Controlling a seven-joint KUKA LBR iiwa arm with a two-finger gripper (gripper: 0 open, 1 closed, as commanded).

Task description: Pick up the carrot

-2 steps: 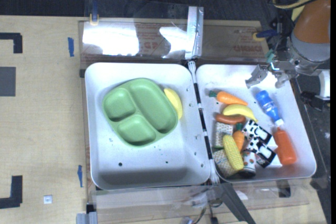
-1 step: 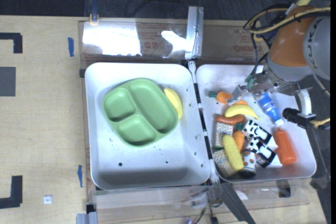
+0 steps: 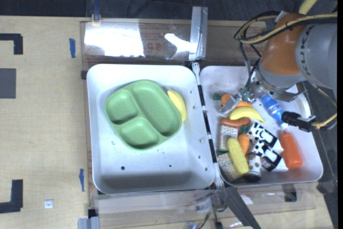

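Note:
The carrot (image 3: 225,98), a small orange piece with a green tip, lies near the far left of the right bin (image 3: 316,166). My gripper (image 3: 248,94) hangs low over that bin's far part, just right of the carrot and above the banana (image 3: 247,113). The grey wrist with its orange band (image 3: 280,56) hides much of the gripper from above. I see nothing held in it.
The right bin is crowded: a sausage (image 3: 235,122), corn cob (image 3: 238,155), another orange piece (image 3: 244,142), black-and-white object (image 3: 266,143), blue bottle (image 3: 271,107) and orange bottle (image 3: 291,150). The left bin (image 3: 102,169) holds a green divided plate (image 3: 142,113) and a yellow piece (image 3: 177,103).

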